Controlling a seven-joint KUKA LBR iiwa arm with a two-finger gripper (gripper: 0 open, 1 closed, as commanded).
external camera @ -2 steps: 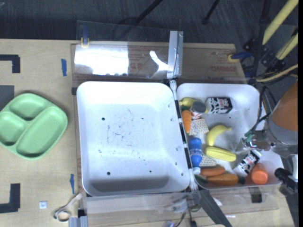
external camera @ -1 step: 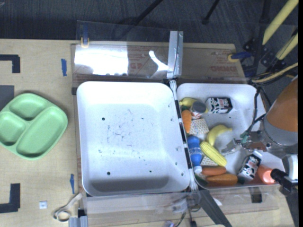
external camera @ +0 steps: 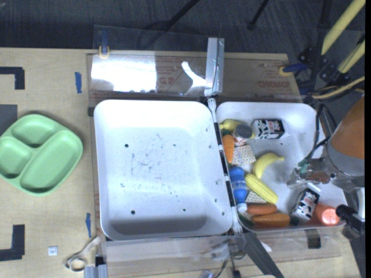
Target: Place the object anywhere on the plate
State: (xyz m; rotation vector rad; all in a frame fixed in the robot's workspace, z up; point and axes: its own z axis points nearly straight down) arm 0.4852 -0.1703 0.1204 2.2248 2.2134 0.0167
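At the near edge of the right bin (external camera: 298, 113), a carrot (external camera: 271, 218) lies along the wall beside a cow-print carton (external camera: 305, 204) and an orange bottle (external camera: 328, 215); the toys are heaped together here, touching and overlapping, which leaves little room around any one of them; just behind them a corn cob (external camera: 261, 189) lies at a slant against a blue ball (external camera: 236, 175), and a banana (external camera: 266, 163) curves above the cob.

The claw (external camera: 302, 175) hangs low over the right side of this bin, just beside the banana and above the near carton, the arm (external camera: 348, 146) reaching in behind it; whether the claw is open or closed cannot be told, and nothing can be seen gripped in it; it seems placed for a pick from the heap, so the task looks to be at its first step.

The object to be moved is judged to lie among these toys, which one being unclear; farther back sit a second cow-print carton (external camera: 268, 128) and a yellow toy (external camera: 228, 125) against the divider.

The left bin (external camera: 156, 155) stands between the heap and the plate (external camera: 58, 155); the green, sectioned plate rests on the bench at far left, well apart from the claw, so any carry would probably have to cross the whole left bin.
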